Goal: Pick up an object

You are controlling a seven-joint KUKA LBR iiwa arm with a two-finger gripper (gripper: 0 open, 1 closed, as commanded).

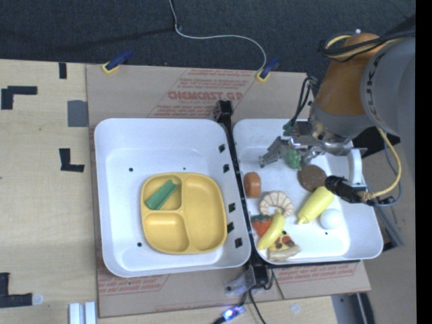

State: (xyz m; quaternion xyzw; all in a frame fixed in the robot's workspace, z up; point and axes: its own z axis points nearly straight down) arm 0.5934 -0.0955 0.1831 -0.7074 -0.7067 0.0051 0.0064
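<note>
Green object (293,158): small, lying in the far part of the right bin (364,248), just beside the brown disc. It was partly covered by the tool, so its long axis and heading could not be read.

Left to right:
- Left bin (115,181) held a yellow divided tray (196,214). A green strip (162,195) lay in the tray's far-left compartment, with its long axis running near-left to far-right.
- Right bin, left side: a brown egg-shaped item (252,183) close to the wall between the bins. Nearer, an orange-red piece (259,222) touched a yellow banana-like piece (272,235). A pale ringed biscuit shape (275,202) sat just far of them, and a flat piece with dark and red spots (285,250) lay by the near wall.
- Gripper (289,152) sat directly over the green object, with the arm coming in from the right. Whether it was spread or closed, or had the object pinched, could not be told.
- Brown disc (312,177) lay flat, just right of the green object.
- Yellow bottle (315,204) lay on its side with its long axis near-left to far-right. A white ball (331,219) sat just beside it on the right.
</note>
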